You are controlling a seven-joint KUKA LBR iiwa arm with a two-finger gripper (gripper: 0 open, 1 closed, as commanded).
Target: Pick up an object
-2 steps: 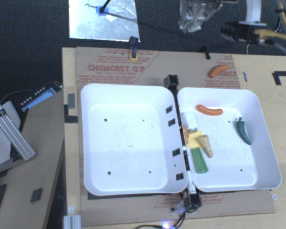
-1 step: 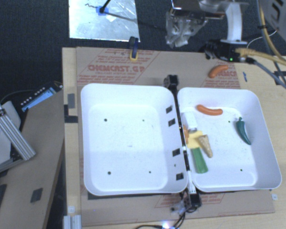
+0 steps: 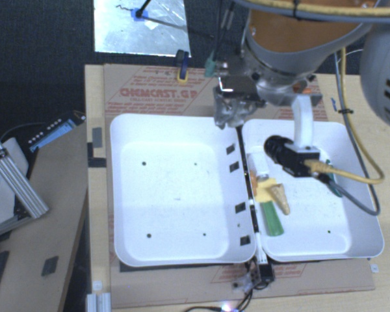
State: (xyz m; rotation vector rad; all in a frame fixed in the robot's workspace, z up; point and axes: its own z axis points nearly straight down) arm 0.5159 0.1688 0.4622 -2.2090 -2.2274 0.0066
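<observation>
I count two white bins (image 3: 175,194) side by side on the surface, one arm (image 3: 299,38), and in the right-hand bin one green stick (image 3: 272,216) and what looks like one tan cone-shaped piece (image 3: 279,197).

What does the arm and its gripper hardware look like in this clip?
The arm is bulky and rounded, grey with a broad orange band above the wrist and yellow cables strapped across it. Black lettering marks the grey shell at right. The gripper is a metallic grey block. A yellow hose loops beside it.
</observation>
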